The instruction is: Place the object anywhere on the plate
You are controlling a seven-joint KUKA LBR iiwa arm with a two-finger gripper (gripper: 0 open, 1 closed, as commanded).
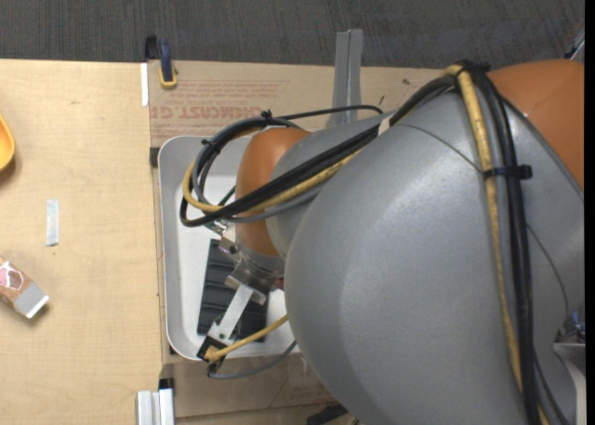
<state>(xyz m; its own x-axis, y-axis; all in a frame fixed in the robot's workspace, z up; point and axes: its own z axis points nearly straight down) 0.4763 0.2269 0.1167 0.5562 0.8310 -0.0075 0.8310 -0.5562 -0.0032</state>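
**Arm bent low into the left bin, with the task's progress hidden**

The grey arm [418,256], orange-banded, reaches in from the right and covers most of the scene. To the left lies the wooden counter [84,135]. The white bin [172,228] shows its left wall and near corner. The end effector [244,270] sits low inside that bin under the wrist, and I cannot tell whether it is spread or pressed together. The object and the plate are hidden beneath the arm, so I cannot tell where either lies. Judging from this, nothing confirms a placement, and the work looks to be mid-grasp or mid-set-down. A small packet [20,288] and a pale strip [52,223] lie on the counter, well left of the bin.
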